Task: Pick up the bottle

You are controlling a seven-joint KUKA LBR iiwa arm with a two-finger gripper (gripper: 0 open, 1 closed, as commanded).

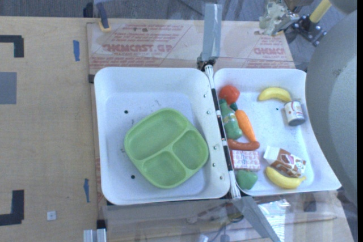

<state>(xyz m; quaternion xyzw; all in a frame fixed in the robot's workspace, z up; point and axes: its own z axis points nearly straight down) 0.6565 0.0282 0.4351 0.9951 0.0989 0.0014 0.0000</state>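
Camera view: my pale two-finger gripper [276, 18] hangs above the bench behind the right white bin [317, 173], holding nothing; jaw width, can't tell. Step looks like pre-approach. The green plastic bottle [229, 121] lies against that bin's left wall beside the carrot [245, 124], long axis running front-to-back, orange cap end probably rearward. Next: travel over, descend, close across its width.

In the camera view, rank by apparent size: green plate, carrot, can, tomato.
1. Green plate, by far the largest.
2. Carrot.
3. Can and tomato look about alike; I would not rank them.
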